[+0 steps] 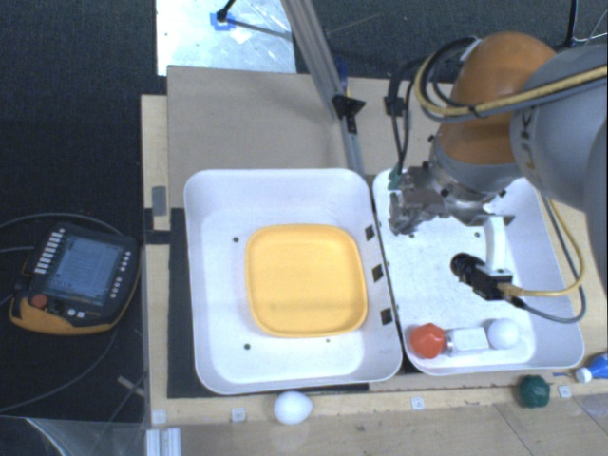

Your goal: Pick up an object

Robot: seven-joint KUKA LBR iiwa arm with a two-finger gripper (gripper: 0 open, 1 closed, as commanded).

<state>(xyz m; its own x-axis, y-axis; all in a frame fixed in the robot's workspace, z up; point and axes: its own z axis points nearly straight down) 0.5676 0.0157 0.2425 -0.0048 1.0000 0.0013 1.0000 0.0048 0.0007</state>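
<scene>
While the gripper [407, 218] hovers over the right bin [556, 255], nothing is picked up. Whether it is apart or together, I cannot tell; the red ball [427, 340] lies untouched.

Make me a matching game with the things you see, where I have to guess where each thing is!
Things:
1. yellow plate
2. red ball
3. white egg
4. green ball

Places:
A. on the bench, just below the left bin
B. inside the right bin, near its lower edge
C. lying in the left bin
D. on the bench, below the right bin's lower right corner

Pairs: 1-C, 2-B, 3-A, 4-D
</scene>
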